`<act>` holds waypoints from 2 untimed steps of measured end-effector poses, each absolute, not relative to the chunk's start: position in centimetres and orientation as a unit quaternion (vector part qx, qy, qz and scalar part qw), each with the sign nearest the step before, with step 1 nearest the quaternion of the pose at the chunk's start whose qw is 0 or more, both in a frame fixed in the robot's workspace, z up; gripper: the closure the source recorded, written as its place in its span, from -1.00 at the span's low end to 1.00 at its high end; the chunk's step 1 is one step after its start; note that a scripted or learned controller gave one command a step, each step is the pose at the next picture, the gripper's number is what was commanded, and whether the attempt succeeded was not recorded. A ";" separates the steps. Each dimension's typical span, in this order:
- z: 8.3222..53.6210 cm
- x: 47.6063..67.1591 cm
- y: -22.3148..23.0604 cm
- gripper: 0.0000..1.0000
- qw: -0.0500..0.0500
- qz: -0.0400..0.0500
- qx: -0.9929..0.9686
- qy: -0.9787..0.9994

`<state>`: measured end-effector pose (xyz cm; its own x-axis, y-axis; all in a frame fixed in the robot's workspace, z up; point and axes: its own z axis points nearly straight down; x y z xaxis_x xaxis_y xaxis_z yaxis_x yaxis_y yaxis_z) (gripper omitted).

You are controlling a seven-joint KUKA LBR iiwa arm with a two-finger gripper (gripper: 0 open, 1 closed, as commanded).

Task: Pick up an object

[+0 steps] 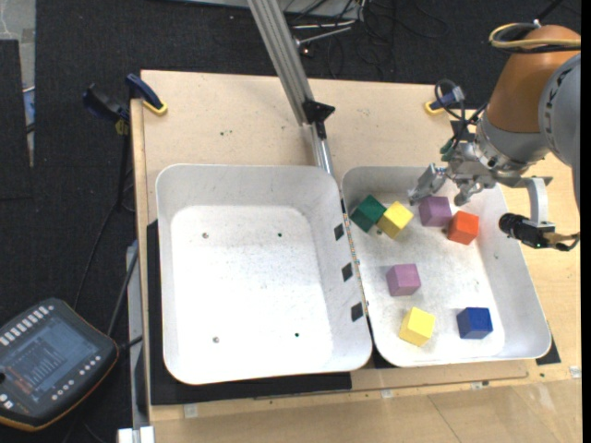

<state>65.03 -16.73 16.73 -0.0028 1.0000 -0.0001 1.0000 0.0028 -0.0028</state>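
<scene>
The pale wooden bench [231, 109] carries two shallow white plastic bins side by side; the left white bin [245, 270] lies just beside the right white bin [517, 303], their rims meeting near the middle of the bench; the grey arm with its orange band [531, 81] reaches over the far right corner of the right bin, and its two-finger gripper [445, 185] hangs over that bin's far edge with the two metal fingers [427, 181] spread apart and nothing between them; all the cubes lie in the right bin; a purple cube [434, 211] sits just below the gripper, nearest to it, close under the fingertips but not between them; an orange cube [464, 227] lies just beside the purple one, toward the bin's right wall; a green cube [367, 213] and a yellow cube [396, 220] touch each other near the bin's left wall, to the left of the gripper; a second, paler purple cube [403, 279] rests in the middle of the bin floor, well apart from the gripper; a second yellow cube [417, 326] and a blue cube [474, 322] lie near the bin's near edge, farthest from the gripper.
</scene>
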 end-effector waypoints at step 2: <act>12.4 65.5 -17.0 -1.00 -0.011 -0.006 -0.707 -0.707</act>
<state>65.51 -17.02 12.36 -0.0005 1.0000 -0.0072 0.9997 0.0007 0.0238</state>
